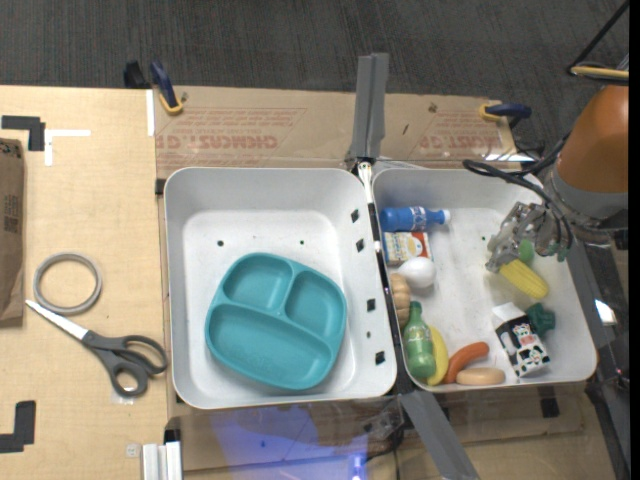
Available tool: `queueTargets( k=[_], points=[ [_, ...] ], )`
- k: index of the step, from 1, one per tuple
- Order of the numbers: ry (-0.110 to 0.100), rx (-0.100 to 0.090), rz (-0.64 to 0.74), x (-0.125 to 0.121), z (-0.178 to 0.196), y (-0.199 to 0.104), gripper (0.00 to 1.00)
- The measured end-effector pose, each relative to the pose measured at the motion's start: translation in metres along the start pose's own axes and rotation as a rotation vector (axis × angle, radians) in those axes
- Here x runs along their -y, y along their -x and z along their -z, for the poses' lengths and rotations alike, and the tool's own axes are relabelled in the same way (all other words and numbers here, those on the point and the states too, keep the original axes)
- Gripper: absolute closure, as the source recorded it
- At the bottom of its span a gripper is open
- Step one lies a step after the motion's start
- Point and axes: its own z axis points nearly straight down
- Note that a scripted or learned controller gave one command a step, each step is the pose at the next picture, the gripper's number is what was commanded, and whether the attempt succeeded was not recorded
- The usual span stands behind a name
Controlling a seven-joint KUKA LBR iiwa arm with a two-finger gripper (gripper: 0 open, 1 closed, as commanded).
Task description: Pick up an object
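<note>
My gripper (508, 248) hangs over the right side of the right bin (470, 190), just above and touching the upper end of a yellow corn-like toy (527, 281). Whether it grips the toy cannot be made out. Along the bin's left side lie a blue bottle (413, 217), a small carton (405, 245), a white egg (418, 272) and a green bottle (417, 330). Near the front lie a yellow banana (438, 354), an orange carrot (466, 359), a tan sausage (482, 376) and a black-and-white box (527, 347).
The left bin (200, 208) holds a teal divided plate (277, 320). On the wooden bench to the left lie scissors (110, 347) and a roll of tape (67, 281). Cardboard with clamps (165, 86) sits behind the bins.
</note>
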Motion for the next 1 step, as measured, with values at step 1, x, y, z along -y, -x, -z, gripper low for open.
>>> queueTargets(
  k=[1],
  points=[
    [0.0, -0.003, -0.02, -0.0759, 0.1203, 0.014, 1.0]
  ],
)
